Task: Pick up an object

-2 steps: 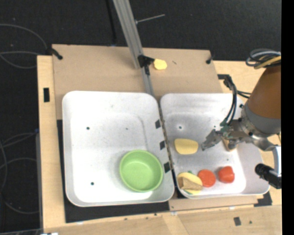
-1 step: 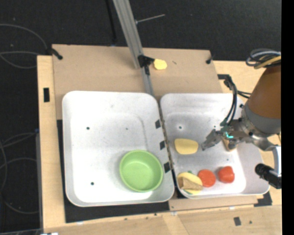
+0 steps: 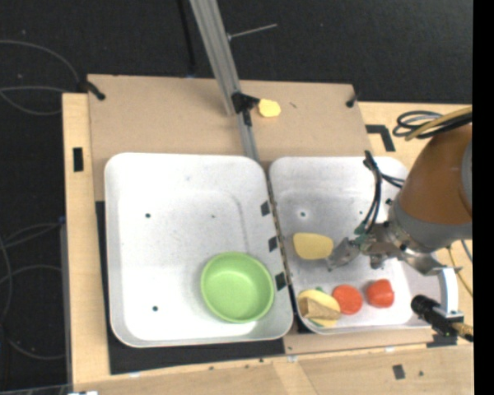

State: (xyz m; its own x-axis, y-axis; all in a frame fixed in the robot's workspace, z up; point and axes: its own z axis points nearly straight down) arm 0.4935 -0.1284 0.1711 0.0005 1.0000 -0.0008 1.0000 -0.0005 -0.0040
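Observation:
In the right bin (image 3: 329, 179) a yellow rounded piece (image 3: 312, 245) lies near the left wall. My gripper (image 3: 343, 256) sits low in that bin, just right of the yellow piece and close to touching it. Nothing shows between its fingers. Along the bin's front edge lie a yellow-and-tan object (image 3: 319, 306), a red-orange ball (image 3: 347, 299) and a red piece (image 3: 380, 293). A green bowl (image 3: 237, 286) rests in the left bin (image 3: 165, 212) near its front right corner.
A small yellow object (image 3: 269, 108) lies on the brown board behind the bins, beside a slanted metal rail (image 3: 218, 48). The arm's orange band (image 3: 432, 183) hangs over the right bin's right side. Cables (image 3: 416, 123) lie at the far right.

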